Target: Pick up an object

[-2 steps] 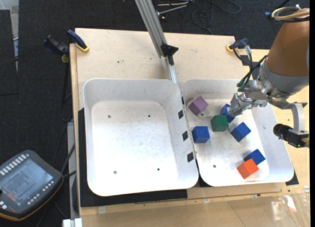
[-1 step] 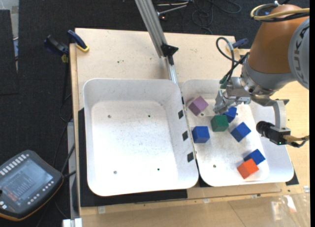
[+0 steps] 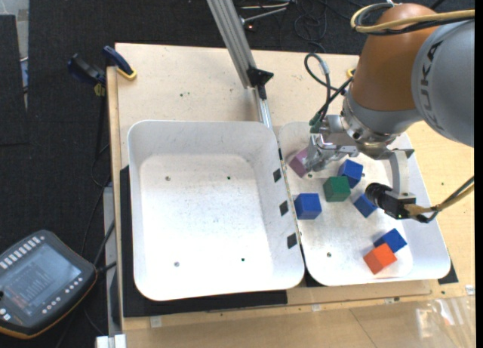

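Orange cube (image 3: 379, 258) sits by the right bin's (image 3: 423, 263) front edge, touching a blue one (image 3: 392, 240). End effector (image 3: 315, 156) hangs over a purple block (image 3: 299, 162); can't tell its grip.

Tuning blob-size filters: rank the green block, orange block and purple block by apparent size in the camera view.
1. Green block
2. Orange block, close to the green; too alike to rank firmly.
3. Purple block, smallest, though the tool partly hides it, so unsure.

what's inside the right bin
The right bin holds loose blocks: a purple one, a green one, blue ones at and, and an orange one. The arm covers the bin's far part, so anything there is hidden.
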Controlling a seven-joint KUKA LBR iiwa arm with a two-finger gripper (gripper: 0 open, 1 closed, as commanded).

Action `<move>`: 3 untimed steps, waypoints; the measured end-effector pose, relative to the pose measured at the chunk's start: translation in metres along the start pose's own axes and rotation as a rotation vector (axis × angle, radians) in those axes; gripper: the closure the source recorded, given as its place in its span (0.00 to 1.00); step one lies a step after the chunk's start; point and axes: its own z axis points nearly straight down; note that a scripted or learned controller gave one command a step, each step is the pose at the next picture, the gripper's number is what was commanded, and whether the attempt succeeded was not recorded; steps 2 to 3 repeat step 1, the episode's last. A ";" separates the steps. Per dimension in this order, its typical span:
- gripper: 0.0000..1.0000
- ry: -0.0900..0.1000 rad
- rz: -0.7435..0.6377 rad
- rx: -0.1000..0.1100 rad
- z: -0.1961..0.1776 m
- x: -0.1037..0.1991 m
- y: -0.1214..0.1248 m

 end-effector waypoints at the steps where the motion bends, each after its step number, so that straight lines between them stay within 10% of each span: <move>1: 1.00 0.001 -0.001 -0.002 -0.004 0.059 0.009; 3: 1.00 0.001 -0.001 -0.002 -0.004 0.059 0.009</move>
